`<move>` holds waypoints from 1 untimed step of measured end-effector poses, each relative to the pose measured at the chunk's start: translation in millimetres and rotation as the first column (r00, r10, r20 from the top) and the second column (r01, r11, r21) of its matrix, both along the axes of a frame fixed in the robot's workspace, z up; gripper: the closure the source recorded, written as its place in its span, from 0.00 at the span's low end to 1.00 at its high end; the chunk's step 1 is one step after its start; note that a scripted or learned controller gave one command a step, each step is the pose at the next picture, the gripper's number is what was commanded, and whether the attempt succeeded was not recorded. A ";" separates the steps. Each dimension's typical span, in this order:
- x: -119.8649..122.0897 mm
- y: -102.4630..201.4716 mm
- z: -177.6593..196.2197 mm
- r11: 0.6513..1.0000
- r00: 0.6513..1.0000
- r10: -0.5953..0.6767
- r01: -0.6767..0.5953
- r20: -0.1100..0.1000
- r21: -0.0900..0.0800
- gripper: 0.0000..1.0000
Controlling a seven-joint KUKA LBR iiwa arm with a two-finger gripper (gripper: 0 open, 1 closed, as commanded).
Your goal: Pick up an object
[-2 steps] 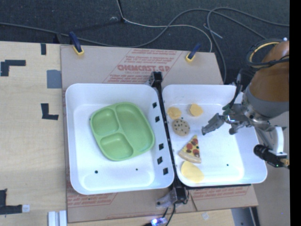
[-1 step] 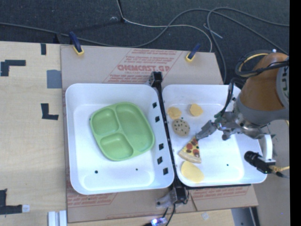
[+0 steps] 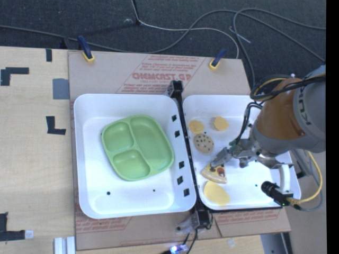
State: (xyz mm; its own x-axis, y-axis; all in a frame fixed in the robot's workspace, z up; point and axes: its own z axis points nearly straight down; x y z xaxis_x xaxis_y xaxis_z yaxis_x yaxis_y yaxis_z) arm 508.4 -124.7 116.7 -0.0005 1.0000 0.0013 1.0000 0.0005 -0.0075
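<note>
Grey metal fingers of the gripper [image 3: 220, 160] reach into the right bin [image 3: 241, 103] from the right, their tips low over the pizza slice toy [image 3: 215, 173]; they look spread a little apart, with nothing seen between them, though the slant of the view leaves it unclear whether a tip touches the slice. Behind the gripper the arm [image 3: 288, 121] rises with its orange band, and black and yellow cables loop about it.

Just left of the fingertips and slightly above lies a brown speckled cookie [image 3: 203, 142]. Above that sit two small yellow round pieces, one [image 3: 196, 126] near the bin divider and another [image 3: 221, 123] to its right. Below the pizza slice, close to the bin's near wall, rests a larger pale yellow disc [image 3: 216, 193].

Left bin [image 3: 85, 142] holds a green divided plate [image 3: 137, 147], lying flat and turned at an angle, well apart from the gripper. Both bins rest on a cardboard sheet [image 3: 159, 70] held by two yellow-and-blue clamps [image 3: 85, 50] at its far edge.
</note>
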 end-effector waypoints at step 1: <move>1.2 0.4 13.3 1.000 1.000 0.002 -0.002 0.004 0.000 1.00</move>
State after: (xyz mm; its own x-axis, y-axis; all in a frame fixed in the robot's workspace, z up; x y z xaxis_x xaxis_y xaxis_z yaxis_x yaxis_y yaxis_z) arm 509.6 -124.3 130.0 -0.0020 1.0000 0.0015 1.0000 0.0020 -0.0039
